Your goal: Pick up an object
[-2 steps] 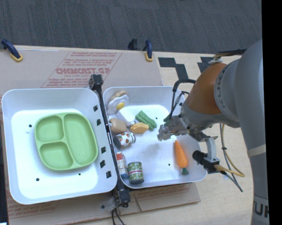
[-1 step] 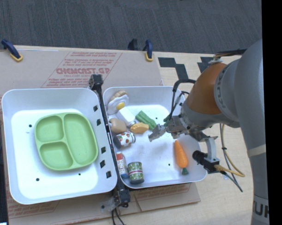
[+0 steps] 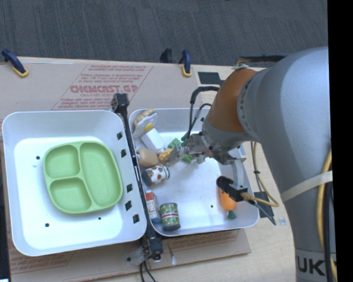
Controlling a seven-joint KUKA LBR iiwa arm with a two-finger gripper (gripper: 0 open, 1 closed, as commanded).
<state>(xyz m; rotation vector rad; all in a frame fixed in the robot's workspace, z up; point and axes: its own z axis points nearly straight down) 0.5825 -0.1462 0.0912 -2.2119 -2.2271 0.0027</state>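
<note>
Cardboard (image 3: 99, 82) covers the bench, 2 white bins on it. Left bin (image 3: 16, 189) carries a green divided plate (image 3: 82, 176). Right bin (image 3: 191, 221) crowds a cup (image 3: 157, 174) and a can (image 3: 169, 216) along its left wall, a carrot (image 3: 227, 200) sitting near right. Gripper (image 3: 191, 150) hovers over green clutter (image 3: 178, 148), far side; jaw state, I cannot tell. Packed pieces could slip or jam.

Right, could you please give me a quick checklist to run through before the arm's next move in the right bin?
1. Gripper is over the right bin: ok.
2. Something small and green sits at the gripper: ok.
3. Firm grasp on it: cannot tell.
4. Can near the front wall stands apart from the gripper: ok.
5. Carrot toy lies clear of the gripper: ok.
6. Green plate lies flat in the left bin: ok.
</note>
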